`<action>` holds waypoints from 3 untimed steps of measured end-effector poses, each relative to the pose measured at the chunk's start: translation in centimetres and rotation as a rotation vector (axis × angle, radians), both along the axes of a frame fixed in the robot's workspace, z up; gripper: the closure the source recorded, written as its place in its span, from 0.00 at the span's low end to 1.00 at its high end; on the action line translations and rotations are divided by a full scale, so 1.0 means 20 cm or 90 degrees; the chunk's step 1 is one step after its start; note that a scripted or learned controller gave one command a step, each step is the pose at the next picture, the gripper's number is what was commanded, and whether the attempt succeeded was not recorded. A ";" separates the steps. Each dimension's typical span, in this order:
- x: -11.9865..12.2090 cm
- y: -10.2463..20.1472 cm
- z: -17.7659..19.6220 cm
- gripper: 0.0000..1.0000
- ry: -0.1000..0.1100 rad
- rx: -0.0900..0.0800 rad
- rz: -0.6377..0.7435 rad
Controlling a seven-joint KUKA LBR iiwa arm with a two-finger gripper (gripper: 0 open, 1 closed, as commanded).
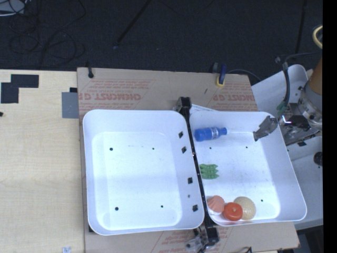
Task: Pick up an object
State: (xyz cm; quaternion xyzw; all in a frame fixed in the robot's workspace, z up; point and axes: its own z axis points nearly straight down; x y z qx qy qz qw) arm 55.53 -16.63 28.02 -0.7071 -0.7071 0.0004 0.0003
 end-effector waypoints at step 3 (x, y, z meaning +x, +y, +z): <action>-0.16 -0.24 -0.62 1.00 0.002 0.001 -0.002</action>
